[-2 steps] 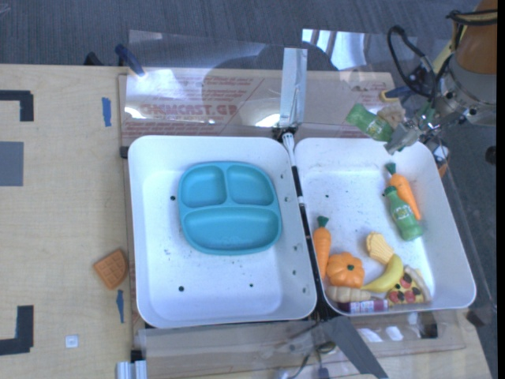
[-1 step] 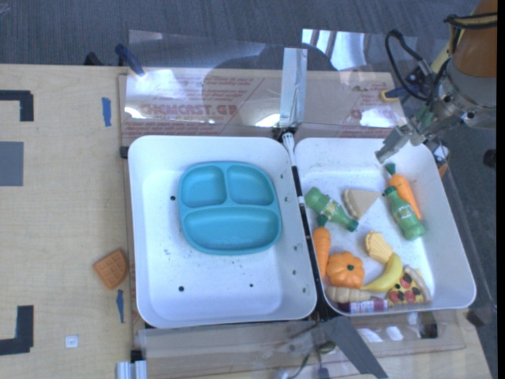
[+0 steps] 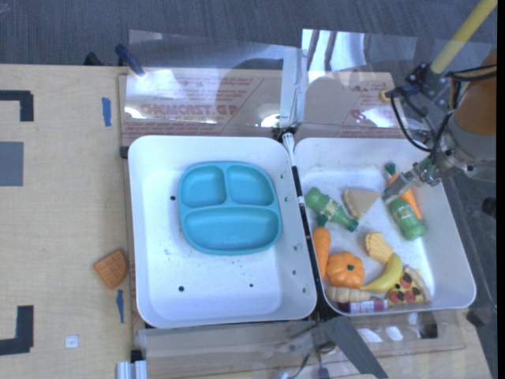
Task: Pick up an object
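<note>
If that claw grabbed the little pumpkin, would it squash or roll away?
The pumpkin looks like a moulded toy, so probably stiff and light. Its round, ribbed shape could slip from the tool. Wedged between the carrot and banana, it likely won't roll far.

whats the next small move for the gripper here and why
Probably a short straight descent. The gripper hovers in the right bin just above the green bottle and small carrot, with nothing visibly between its fingers. Those two lie closest beneath it, apart from the crowded pile near the banana.
</note>
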`<state>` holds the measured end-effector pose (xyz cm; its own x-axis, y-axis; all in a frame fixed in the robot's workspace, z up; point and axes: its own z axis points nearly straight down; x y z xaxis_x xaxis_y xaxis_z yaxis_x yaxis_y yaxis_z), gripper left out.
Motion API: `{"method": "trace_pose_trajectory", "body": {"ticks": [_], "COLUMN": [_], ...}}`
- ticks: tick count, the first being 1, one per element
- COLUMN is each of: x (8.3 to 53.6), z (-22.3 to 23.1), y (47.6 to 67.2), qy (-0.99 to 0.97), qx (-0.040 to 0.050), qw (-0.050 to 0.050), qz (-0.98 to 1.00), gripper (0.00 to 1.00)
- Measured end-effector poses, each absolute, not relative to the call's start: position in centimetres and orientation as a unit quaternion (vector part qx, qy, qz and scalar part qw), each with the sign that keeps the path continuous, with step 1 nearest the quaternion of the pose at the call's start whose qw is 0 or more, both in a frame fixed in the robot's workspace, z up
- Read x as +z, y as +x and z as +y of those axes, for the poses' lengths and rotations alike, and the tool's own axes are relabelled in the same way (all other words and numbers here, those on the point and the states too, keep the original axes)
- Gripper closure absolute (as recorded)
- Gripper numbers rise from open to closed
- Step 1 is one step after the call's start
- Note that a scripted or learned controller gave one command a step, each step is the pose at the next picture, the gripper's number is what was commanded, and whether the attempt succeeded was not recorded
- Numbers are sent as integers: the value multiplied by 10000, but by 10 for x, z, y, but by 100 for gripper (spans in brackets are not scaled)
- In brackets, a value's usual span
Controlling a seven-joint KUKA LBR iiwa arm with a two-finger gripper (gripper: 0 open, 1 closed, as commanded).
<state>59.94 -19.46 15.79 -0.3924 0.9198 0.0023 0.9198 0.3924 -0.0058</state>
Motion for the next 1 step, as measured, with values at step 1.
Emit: {"method": "trace_pose_trajectory", "body": {"ticks": [1], "x": [95], "z": [-217], "y": [636], "qy": [-5694], "qx": [-58], "qw": [-76], "qz": [-8220], "gripper": [0]}}
